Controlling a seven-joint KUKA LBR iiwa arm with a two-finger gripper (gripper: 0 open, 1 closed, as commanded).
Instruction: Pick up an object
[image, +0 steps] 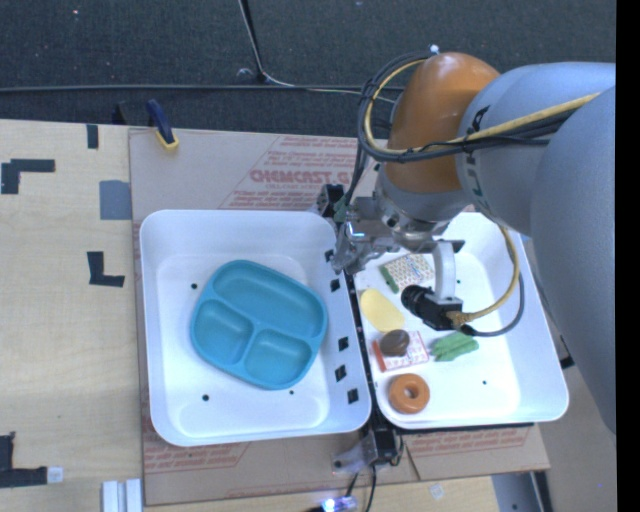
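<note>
Blue tray (259, 322), one, fills the left bin (165, 240); right bin (535, 395) holds one doughnut (408, 393); jaws' state unclear.

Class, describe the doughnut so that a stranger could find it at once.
Look in the right bin, under the arm. Near its front edge lies the doughnut, in front of a green toy. It alone is an orange-brown ring with a hole.
</note>
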